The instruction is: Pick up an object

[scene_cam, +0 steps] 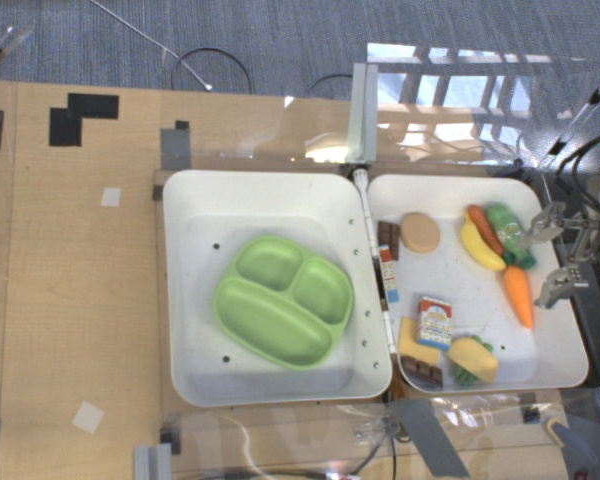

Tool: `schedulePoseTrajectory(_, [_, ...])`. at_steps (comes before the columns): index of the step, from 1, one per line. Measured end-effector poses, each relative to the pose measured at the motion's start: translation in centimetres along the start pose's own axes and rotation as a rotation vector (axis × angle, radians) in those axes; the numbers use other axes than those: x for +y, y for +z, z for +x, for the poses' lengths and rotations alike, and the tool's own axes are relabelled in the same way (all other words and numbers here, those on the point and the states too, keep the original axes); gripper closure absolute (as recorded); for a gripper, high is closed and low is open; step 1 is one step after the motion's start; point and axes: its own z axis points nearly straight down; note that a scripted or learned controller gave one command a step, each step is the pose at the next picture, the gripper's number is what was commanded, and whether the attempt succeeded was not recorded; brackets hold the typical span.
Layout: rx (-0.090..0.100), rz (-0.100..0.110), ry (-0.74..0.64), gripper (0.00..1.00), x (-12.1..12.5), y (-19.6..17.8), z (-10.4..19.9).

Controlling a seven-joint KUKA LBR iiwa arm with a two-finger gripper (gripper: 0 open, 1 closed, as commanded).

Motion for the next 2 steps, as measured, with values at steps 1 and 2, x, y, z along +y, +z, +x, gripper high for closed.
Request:
schedulePoseTrajectory(1, [0.005,-0.003,-0.270,0.00,-1.2,11.9,2.0])
schedulePoseTrajectory(2, [-0.008,0.003,-0.209,0.00,-2.4,18.0,-0.7])
